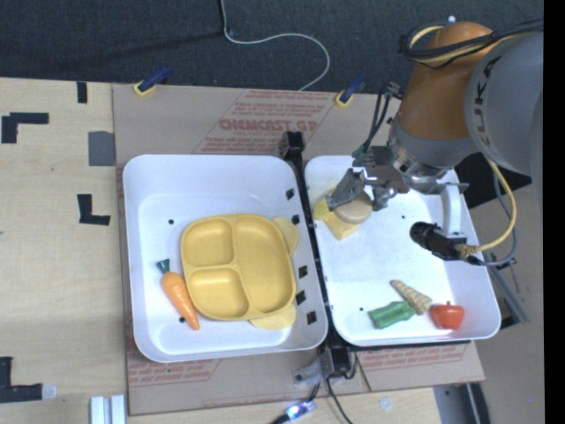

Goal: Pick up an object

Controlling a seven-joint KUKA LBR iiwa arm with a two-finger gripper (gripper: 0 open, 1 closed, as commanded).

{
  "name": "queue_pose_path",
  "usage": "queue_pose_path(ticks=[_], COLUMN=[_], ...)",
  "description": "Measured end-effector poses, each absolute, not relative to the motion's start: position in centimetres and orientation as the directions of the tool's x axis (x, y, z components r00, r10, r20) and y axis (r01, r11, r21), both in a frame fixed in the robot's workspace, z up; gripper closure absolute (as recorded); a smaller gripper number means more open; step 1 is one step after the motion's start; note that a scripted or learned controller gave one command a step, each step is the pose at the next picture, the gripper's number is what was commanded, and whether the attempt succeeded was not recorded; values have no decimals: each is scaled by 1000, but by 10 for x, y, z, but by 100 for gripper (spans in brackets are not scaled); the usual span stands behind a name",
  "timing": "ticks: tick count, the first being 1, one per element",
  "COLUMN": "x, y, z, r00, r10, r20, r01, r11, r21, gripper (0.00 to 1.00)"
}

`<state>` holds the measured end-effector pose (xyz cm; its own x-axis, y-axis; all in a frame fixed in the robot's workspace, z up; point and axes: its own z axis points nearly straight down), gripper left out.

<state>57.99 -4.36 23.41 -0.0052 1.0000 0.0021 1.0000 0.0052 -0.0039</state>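
My gripper (360,194) hangs over the back left corner of the right bin (388,254). Directly below it lies a beige round piece (354,211), which rests against a pale yellow wedge (338,226) by the bin's left wall. Whether the gripper touches the beige piece is unclear from this angle. At the front of the same bin lie a tan cone (412,296), a green piece (390,314) and a small red fruit (448,315).
The left bin (150,193) holds a yellow compartment plate (238,266), an orange carrot (179,296) to its left and a yellow flat piece (275,319) partly under it. A black fitting with cable (434,238) hangs over the right bin's right side.
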Motion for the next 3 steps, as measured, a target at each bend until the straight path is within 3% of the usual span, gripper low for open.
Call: queue_pose_path(ticks=[1,2,3], x=[582,575,566], y=[-37,-41,-38], z=[232,213,223], r00=[-2,0,-1], r10=[1000,1000,1000], r20=[1,-1,1], r01=[1000,1000,1000], r11=[3,0,1], r21=[-3,-5,-3], gripper=[100,100,100])
